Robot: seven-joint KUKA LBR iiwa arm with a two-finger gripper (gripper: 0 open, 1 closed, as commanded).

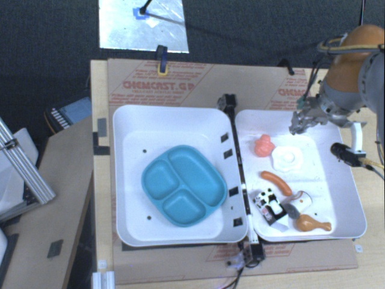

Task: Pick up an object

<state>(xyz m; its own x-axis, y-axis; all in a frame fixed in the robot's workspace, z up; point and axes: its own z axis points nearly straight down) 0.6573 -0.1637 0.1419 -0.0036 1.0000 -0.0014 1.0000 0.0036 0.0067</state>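
Two white bins [180,116] share our table; our claw [299,125], grip state unclear, hovers above the pink toy [263,146], so we should descend squarely.

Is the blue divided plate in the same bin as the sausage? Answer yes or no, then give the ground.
No: the blue divided plate lies in the left bin, while the sausage lies in the right bin.

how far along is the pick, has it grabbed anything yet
Nothing looks picked yet. The gripper hovers over the right bin's far end with nothing visible between its fingers. The pink toy, white fried egg, sausage, chicken drumstick and black-and-white piece lie in that bin. The blue divided plate sits in the left bin. Left: descend, close, lift.
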